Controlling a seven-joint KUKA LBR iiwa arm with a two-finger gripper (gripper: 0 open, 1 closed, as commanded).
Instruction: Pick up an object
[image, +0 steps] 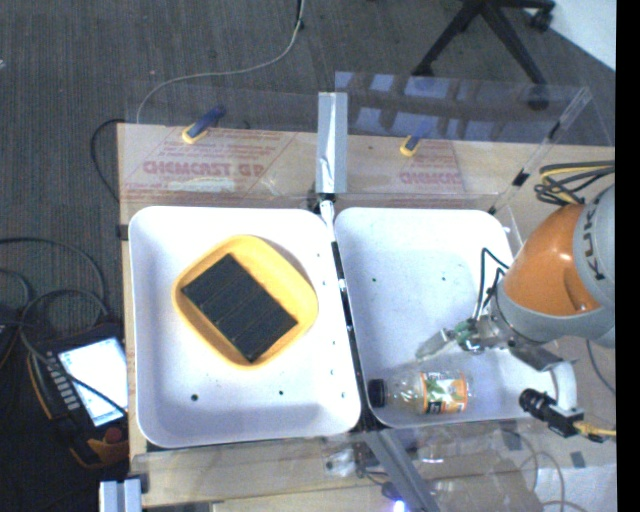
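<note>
the left bin (160, 400) is mostly taken up by a yellow dish (195, 275) carrying a dark ribbed block (240, 307); bare white floor remains along its lower edge and upper left corner. the right bin (420, 250) is open across its upper and middle floor. a clear plastic bottle (425, 392) lies on its side along the lower wall, cap toward the ridge (340, 290) between the bins. the arm (560, 280) covers the right bin's right side, with the gripper (462, 338) low just above the bottle. clear panels (440, 140) stand along the top of the frame.
</note>
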